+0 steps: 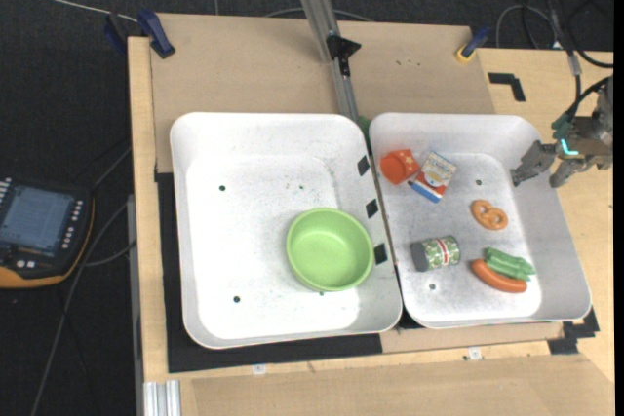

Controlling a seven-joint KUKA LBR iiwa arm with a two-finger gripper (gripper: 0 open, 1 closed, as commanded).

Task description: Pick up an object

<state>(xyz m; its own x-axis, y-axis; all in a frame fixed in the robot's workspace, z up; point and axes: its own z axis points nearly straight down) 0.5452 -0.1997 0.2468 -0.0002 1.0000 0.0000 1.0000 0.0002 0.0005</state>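
- At the far left, off the bench, you have a handheld control pendant (pixel 39 231) lying on the dark floor.
- The left bin (pixel 244 156) holds a green bowl (pixel 330 249), upright, in its near right part, close to the wall shared with the neighbouring bin.
- The right bin (pixel 546 239) carries all the small items you could pick.
- At its far left sits an orange-red toy piece (pixel 397 167), touching a small white packet (pixel 433 175) with red and blue print just to its right.
- Nearer you, a small can (pixel 436 253) with a green and red label lies on its side.
- Right of the packet, an orange pretzel-shaped piece (pixel 488 214) rests alone on the bin floor.
- At the near right, a green vegetable toy (pixel 509 263) lies against an orange carrot-like toy (pixel 499 278).
- The gripper (pixel 548 170) hangs over the bin's far right rim, jaws spread apart with nothing between them, well away from every item.
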